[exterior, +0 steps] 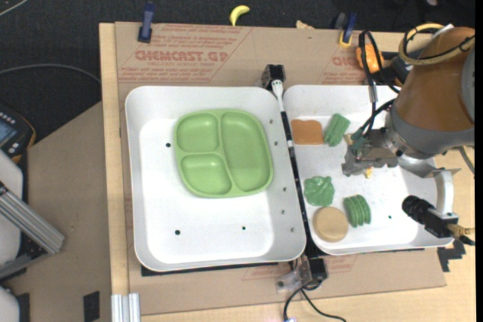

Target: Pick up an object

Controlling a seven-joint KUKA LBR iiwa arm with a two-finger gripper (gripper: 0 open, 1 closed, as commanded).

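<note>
Down at the front of the right bin, a round tan cookie is lying beside a ridged green piece. Behind them a leafy green toy, an orange block and another green piece are sitting. Over this bin the hand is hanging; I cannot tell whether it is apart or together. On the left, a green divided plate is resting in the other bin.

The arm has a rounded, glossy body: a broad orange-brown segment above a grey segment toward the wrist. Black cables run along its left side, with a yellowish loop on top. The claw is a dark grey metal assembly.
</note>
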